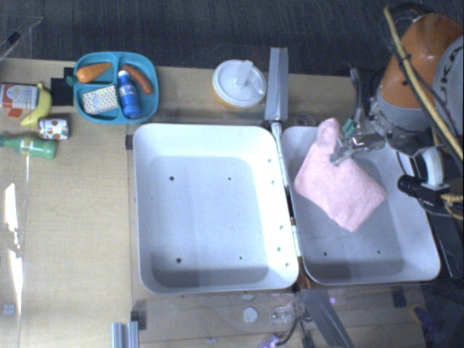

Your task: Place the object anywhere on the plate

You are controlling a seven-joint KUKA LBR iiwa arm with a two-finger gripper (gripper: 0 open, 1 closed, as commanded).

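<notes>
Toward the back edge of the right bin (pixel 417 263), my fingers (pixel 346 148) are down on the upper part of the pink cloth (pixel 339 187), which lies crumpled against that bin's left wall, though I cannot tell whether they are spread or pinching it.

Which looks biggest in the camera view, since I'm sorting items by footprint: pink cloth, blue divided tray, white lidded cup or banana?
1. Pink cloth
2. Blue divided tray
3. White lidded cup
4. Banana

Cloth and tray look close; the gripper covers part of the cloth.
</notes>
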